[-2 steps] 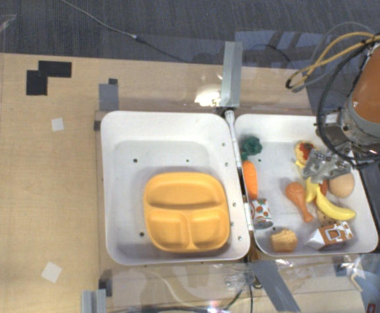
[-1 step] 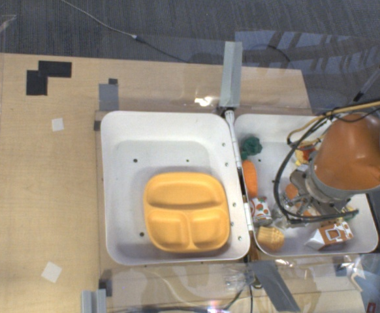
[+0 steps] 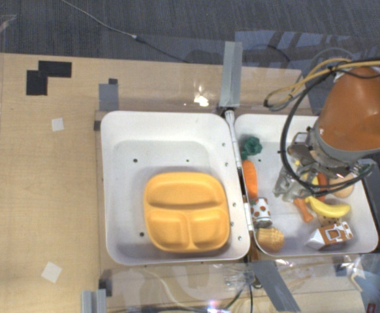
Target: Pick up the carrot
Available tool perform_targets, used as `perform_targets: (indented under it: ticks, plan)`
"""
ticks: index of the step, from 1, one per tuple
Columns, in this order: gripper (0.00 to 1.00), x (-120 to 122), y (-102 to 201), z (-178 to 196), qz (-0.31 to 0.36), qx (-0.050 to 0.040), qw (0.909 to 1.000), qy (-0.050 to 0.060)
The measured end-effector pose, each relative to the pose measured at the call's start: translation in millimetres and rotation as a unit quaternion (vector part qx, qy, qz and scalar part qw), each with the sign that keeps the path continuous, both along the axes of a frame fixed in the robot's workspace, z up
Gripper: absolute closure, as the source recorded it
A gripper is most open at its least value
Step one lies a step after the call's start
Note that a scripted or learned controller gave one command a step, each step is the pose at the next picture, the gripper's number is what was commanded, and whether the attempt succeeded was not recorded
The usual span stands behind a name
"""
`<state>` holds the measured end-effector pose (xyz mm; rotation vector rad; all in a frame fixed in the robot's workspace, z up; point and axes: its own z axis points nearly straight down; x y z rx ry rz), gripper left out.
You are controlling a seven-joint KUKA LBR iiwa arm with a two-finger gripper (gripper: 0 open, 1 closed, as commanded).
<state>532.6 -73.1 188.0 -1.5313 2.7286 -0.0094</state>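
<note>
The carrot is a long orange piece lying along the left wall of the right bin, with a green leafy tuft at its far end. My gripper hangs under the orange-banded wrist in the middle of the right bin. It sits to the right of the carrot with a gap between them. Nothing from the bin shows in it.
The left bin holds a yellow divided plate. Near the gripper in the right bin lie a banana, a small orange piece, a carton, a spotted can and a tan bun.
</note>
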Motion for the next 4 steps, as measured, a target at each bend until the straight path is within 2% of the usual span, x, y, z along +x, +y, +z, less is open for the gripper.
perform_targets:
  ticks: [1,2,3,4]
  plan:
    - [1.00,48,-45,60,0.129,-0.0018,0.9917,0.001]
    - [1.00,-33,-42,99,0.263,-0.0034,0.9647,0.002]
    - [1.00,-47,-91,-45,0.263,0.0013,0.9648,0.009]
    - [1.00,-43,-135,116,0.321,-0.0088,0.9471,0.000]
